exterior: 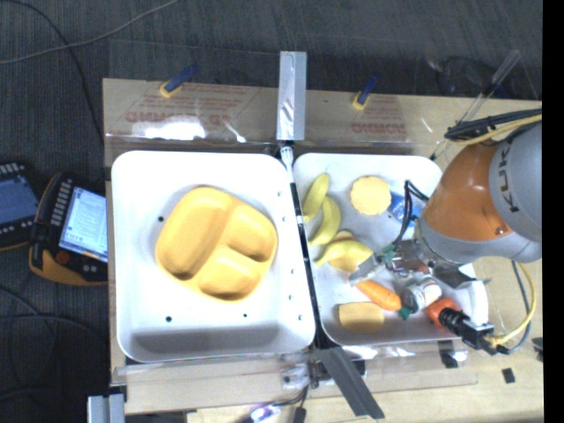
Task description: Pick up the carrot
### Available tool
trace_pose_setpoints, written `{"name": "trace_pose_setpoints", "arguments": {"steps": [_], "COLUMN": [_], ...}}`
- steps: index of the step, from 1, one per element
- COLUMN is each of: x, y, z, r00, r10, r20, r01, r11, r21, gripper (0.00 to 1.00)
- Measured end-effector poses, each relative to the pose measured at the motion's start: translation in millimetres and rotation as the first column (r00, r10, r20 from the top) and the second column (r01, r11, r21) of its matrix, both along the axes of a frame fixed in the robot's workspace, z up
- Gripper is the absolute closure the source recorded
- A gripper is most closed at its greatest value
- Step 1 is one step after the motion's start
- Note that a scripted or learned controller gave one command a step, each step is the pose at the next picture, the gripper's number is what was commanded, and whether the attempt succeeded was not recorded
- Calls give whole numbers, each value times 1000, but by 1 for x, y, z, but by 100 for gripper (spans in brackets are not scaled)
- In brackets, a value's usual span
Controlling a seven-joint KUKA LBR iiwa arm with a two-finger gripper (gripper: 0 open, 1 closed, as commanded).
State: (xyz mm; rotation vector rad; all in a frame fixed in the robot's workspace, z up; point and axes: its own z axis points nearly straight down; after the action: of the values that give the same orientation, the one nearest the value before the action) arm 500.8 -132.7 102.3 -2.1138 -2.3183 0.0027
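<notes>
The carrot is orange with a small green end and lies in the right bin, near its front wall. My gripper hangs just behind and slightly right of the carrot, close above it. The carrot rests on the bin floor, and I see nothing lifted. The grey arm with its orange band reaches in from the right and hides the bin's right side.
Beside the carrot lie a tan block, yellow bananas, a round yellow piece and a red-orange item. A big yellow lumpy object sits in the left bin. Cables run at the right.
</notes>
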Motion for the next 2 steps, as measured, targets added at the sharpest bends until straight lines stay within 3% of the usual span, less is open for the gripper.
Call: {"name": "trace_pose_setpoints", "arguments": {"steps": [1, 2], "x": [-13, -11], "y": [22, 24], "z": [-11, -2], "r00": [993, 993], "r10": [-119, -116], "r20": [22, 22], "r01": [119, 116], "r11": [993, 993], "r21": [-6, -2], "gripper": [0, 100]}}
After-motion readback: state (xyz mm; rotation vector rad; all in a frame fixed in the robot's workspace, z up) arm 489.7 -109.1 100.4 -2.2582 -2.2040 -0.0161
